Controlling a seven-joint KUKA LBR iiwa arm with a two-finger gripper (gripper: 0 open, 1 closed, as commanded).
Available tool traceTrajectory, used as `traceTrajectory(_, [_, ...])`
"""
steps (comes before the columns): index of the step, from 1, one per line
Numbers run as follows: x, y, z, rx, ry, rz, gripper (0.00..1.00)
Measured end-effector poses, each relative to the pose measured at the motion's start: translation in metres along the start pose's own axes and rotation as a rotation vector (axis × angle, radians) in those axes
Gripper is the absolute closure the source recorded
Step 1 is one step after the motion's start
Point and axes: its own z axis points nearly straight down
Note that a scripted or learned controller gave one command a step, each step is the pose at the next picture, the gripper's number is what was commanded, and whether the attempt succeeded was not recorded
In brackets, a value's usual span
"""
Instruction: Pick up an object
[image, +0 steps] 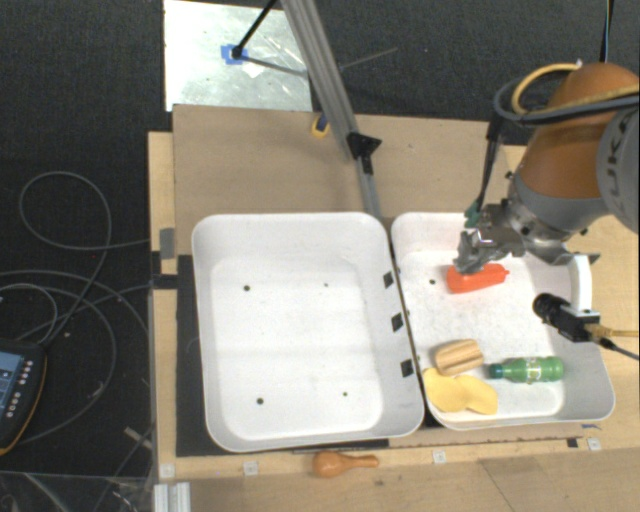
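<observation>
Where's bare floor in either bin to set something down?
Left white bin: whole floor bare. Right white bin: bare strip between orange block and tan wooden piece; crowded at the near edge with green bottle and yellow piece.

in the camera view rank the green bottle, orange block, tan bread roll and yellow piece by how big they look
1. green bottle, longest
2. yellow piece
3. orange block, partly hidden by the gripper, so unsure against the yellow piece
4. tan bread roll, smallest

Two bins side by side: left bin (290, 330), right bin (500, 320). In right bin: carrot-shaped piece (478, 279) at 12 o'clock, gripper (476, 252) directly above it; bread roll (458, 357), chip (460, 393), bottle (527, 370) around 6 o'clock. Pear-shaped object (343, 462) on bench, 6 o'clock of left bin.
</observation>
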Motion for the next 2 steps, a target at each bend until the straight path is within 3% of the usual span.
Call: traceTrajectory(2, [0.099, 0.013, 0.008, 0.0, 0.001, -0.001, 1.0])
